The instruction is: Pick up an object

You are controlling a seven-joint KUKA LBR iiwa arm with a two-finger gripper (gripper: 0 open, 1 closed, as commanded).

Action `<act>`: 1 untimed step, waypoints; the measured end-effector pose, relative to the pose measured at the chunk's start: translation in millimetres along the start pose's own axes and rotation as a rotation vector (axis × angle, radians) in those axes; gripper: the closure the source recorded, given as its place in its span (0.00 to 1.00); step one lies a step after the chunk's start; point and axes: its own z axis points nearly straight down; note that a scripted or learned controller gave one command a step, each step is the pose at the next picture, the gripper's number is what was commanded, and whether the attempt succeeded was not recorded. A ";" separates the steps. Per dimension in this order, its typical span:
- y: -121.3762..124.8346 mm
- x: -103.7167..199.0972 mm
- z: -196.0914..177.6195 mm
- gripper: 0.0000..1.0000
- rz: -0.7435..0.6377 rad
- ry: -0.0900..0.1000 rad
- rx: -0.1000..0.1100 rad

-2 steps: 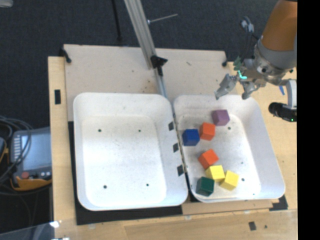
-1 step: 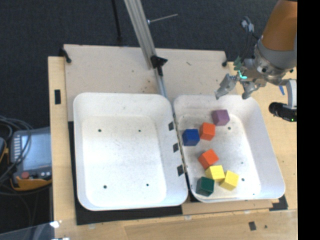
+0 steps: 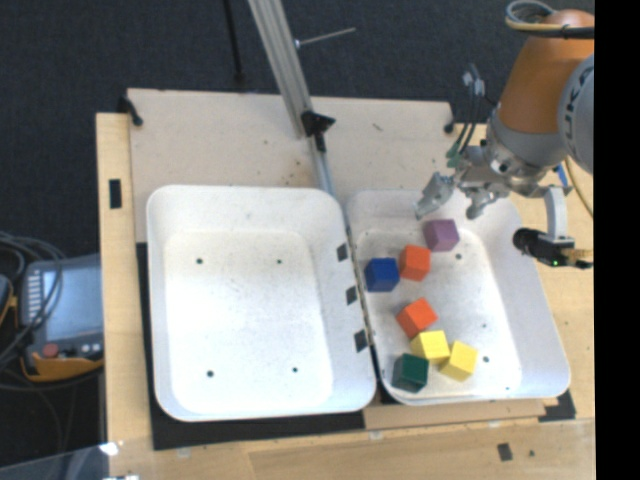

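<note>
1. We see the claw (image 3: 457,201) above the far end of the right bin (image 3: 520,308), its two fingers spread apart with nothing between them.
2. Just below it lies a purple cube (image 3: 441,234), with an orange cube (image 3: 415,262) and a blue cube (image 3: 381,274) beside it.
3. Nearer us sit another orange cube (image 3: 417,317), two yellow cubes (image 3: 434,345) and (image 3: 461,359), and a green cube (image 3: 410,371).
4. The left bin (image 3: 250,298) rests alongside on the tabletop (image 3: 300,448).

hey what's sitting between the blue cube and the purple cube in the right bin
In the camera view, an orange cube sits between the blue cube and the purple cube.
</note>
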 end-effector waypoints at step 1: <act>-7.6 -5.8 46.6 0.00 0.001 -0.001 -0.001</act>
